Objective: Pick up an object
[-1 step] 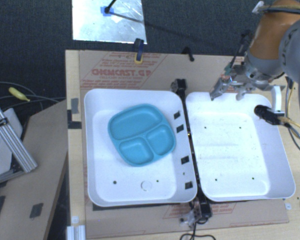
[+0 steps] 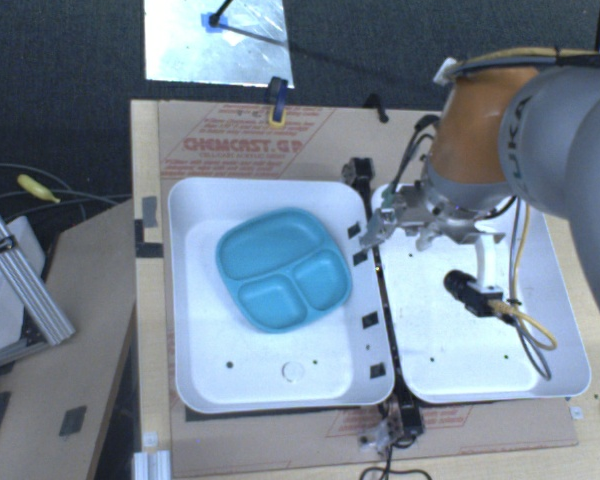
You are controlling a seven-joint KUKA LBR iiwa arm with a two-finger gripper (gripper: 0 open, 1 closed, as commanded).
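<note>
A blue plate [image 2: 283, 268] with three compartments lies flat in the middle of the left bin [image 2: 195, 368]. My gripper [image 2: 412, 218] hangs under the grey and orange wrist over the far left corner of the right bin [image 2: 540, 368], close to the divider between the bins. It is to the right of the plate and apart from it. The wrist hides its underside. Nothing shows in its grasp.
A black connector [image 2: 468, 292] with a yellow cable [image 2: 530, 333] hangs from the arm over the right bin's floor. A small faint round mark [image 2: 293, 371] sits near the left bin's front wall. Black clips [image 2: 370, 320] line the divider. Brown cardboard [image 2: 240, 143] lies behind the bins.
</note>
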